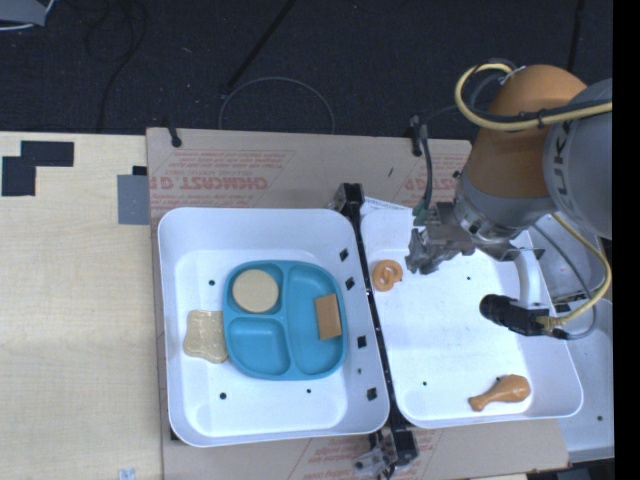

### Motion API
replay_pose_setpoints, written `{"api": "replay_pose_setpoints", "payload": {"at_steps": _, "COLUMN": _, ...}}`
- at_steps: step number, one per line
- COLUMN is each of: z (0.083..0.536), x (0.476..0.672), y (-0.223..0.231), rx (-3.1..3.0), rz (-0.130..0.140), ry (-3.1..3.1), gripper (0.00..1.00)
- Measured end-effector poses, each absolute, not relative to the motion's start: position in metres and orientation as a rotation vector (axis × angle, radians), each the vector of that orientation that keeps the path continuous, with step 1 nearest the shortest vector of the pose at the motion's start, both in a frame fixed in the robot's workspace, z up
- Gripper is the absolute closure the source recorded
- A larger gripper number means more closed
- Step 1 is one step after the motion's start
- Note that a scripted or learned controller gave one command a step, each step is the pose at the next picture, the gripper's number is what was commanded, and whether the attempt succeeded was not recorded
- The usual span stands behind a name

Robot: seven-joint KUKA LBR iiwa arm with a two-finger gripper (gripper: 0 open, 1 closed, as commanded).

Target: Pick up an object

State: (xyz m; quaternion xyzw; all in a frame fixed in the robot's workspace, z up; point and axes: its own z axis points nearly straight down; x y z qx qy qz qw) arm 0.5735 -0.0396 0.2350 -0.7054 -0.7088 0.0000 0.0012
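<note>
Overhead, label by label:

Desk: pale wood desk (70, 298) carrying a brown board, on which two shallow white bins sit side by side, touching along a black clamp strip.

Left bin: the left bin (190, 238) holds a blue plate (275, 353) with three compartments. A round tan cookie (254, 291) lies in its upper left compartment, and a small brown rectangular cracker (327, 316) lies in its right compartment. A pale yellowish piece of bread (205, 336) lies on the bin floor, touching the plate's left edge.

Right bin: the right bin (450, 408) holds the doughnut, a drumstick and the arm's working end.

Doughnut: a small orange-brown doughnut (386, 274), ring-shaped with a hole in the middle, lies flat near the bin's upper left corner, just beside the dividing strip.

Drumstick: a tan drumstick (500, 392), thick at one end and narrow at the other, lies near the bin's lower right corner, well apart from the doughnut.

Arm: the grey arm (560, 158) with its orange band reaches in from the right.

Tool: the dark tool (425, 256) hangs low over the upper part of the right bin, just right of the doughnut. Nothing shows between its parts; how wide it stands I cannot tell.
</note>
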Motion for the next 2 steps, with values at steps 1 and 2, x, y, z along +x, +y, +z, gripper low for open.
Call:
{"api": "replay_pose_setpoints", "payload": {"at_steps": 1, "z": 0.24, "x": 0.576, "y": 0.006, "rx": -2.216, "rz": 0.002, "ry": -2.223, "gripper": 1.0}}
{"api": "replay_pose_setpoints", "payload": {"at_steps": 2, "z": 0.228, "x": 0.585, "y": 0.063, "rx": -2.216, "rz": 0.003, "ry": -2.223, "gripper": 1.0}}
